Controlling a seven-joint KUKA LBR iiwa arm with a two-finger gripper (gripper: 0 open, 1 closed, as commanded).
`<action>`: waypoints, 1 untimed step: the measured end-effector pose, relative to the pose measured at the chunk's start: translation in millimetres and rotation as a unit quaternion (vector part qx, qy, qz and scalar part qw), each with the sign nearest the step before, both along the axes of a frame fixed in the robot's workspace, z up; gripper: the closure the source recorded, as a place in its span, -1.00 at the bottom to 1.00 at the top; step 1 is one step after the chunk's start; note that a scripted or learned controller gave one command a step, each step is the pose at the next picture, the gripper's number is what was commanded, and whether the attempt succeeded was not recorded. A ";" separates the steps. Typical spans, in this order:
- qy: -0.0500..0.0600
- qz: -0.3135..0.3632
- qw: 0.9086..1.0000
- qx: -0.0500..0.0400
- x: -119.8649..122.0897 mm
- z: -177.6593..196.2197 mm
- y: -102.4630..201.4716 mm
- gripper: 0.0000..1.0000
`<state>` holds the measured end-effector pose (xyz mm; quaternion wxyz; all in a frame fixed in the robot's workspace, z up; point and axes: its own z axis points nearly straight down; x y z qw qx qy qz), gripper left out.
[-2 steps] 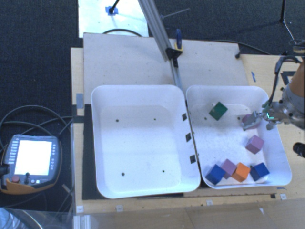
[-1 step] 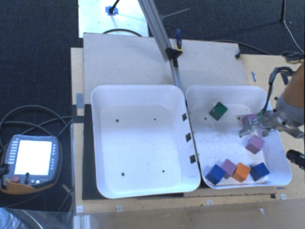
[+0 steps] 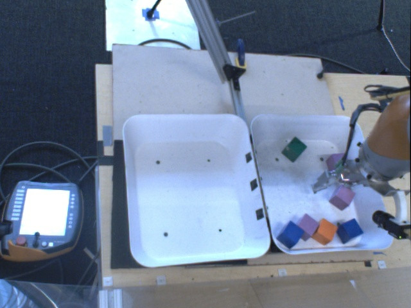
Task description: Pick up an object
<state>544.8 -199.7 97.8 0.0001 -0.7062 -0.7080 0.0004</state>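
Jaws (image 3: 329, 181): hung low in the right bin (image 3: 282, 133), arm (image 3: 388, 143) entering from the right. Metal parts showed at the tip, but whether the jaws stood wide or narrow could not be told; nothing was seen between them.

Blocks, placed from the jaws:
- Purple block (image 3: 341, 197): just below and right, nearest; touching or apart could not be told.
- Mauve block (image 3: 334, 162): just above, partly hidden by the wrist.
- Green block (image 3: 294, 149): up and left, well apart, tilted on a corner.
- Row near the bin's front wall, below the jaws: blue block (image 3: 290, 233), lilac block (image 3: 309, 225), orange block (image 3: 325, 231), second blue block (image 3: 349, 230), packed close, the middle ones touching.

Left bin (image 3: 138, 172): far left of the jaws, across the divide.

Step, as judged: approach or descent toward a pick, nothing yet lifted. The purple block looked the likeliest target.

Next move, as judged: centre the jaws over one block, close squarely on opposite faces, then lift straight up. The packed row would leave little room for the jaws.
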 end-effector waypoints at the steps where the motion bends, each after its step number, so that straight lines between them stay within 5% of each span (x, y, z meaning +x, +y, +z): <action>1: -0.003 0.001 1.000 0.000 1.6 13.7 -0.5 1.00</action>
